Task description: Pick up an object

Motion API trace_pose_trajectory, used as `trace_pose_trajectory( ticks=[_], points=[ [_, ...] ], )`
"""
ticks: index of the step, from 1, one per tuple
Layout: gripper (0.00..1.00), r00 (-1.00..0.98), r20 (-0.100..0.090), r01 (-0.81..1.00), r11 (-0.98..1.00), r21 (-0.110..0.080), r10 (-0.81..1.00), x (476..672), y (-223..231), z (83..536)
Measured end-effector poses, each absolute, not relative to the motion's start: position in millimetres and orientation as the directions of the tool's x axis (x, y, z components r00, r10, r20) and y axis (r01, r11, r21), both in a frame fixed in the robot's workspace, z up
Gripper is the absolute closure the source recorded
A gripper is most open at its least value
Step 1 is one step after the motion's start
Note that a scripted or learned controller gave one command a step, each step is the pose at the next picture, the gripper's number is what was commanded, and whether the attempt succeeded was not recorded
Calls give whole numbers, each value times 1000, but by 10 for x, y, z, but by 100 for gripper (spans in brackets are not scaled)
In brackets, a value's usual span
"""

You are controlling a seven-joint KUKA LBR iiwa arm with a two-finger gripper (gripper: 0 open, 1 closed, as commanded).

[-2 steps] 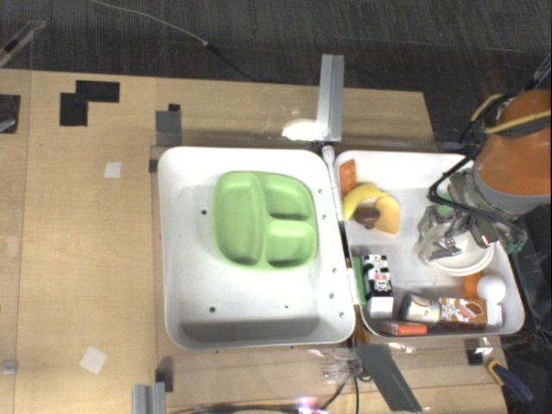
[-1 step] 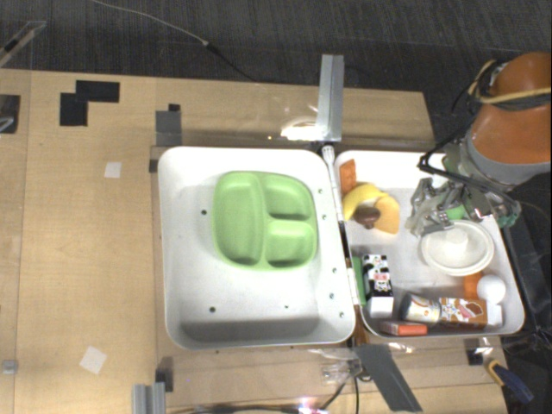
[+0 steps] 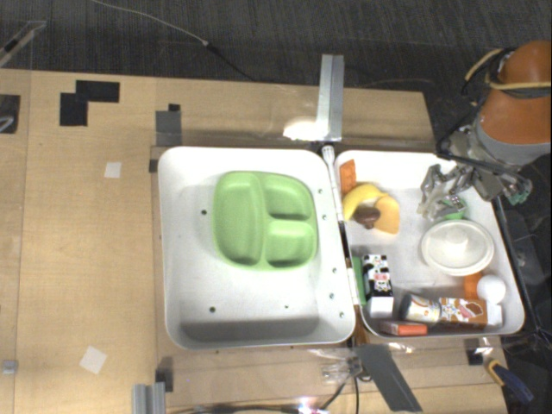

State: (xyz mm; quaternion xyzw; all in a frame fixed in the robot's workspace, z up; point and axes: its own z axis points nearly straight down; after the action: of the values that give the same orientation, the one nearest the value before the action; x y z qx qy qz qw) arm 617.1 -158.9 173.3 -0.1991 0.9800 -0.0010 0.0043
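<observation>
The white bowl (image 3: 457,245) sits in the right bin (image 3: 405,166), just below the pincer (image 3: 442,195), whose fingers stand apart with nothing between them. Judging from this, the bowl's smooth curved rim could slip from a shallow pinch. Close by, a bottle (image 3: 448,309) lies along the bin's front wall and a yellow banana-like toy (image 3: 373,207) rests to the left; a skewed descent might nudge these. The green tray (image 3: 263,218) lies in the left bin (image 3: 185,257) on the bench (image 3: 78,257).
</observation>
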Motion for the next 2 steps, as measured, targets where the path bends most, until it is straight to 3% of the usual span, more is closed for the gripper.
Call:
trace_pose_trajectory(
  ticks=[1,2],
  points=[
    [100,-951,-12,-308,951,-3,-308,5909,-1140,2152],
    [100,-900,-10,-435,900,-2,-435,5833,-500,2326]
  ],
)
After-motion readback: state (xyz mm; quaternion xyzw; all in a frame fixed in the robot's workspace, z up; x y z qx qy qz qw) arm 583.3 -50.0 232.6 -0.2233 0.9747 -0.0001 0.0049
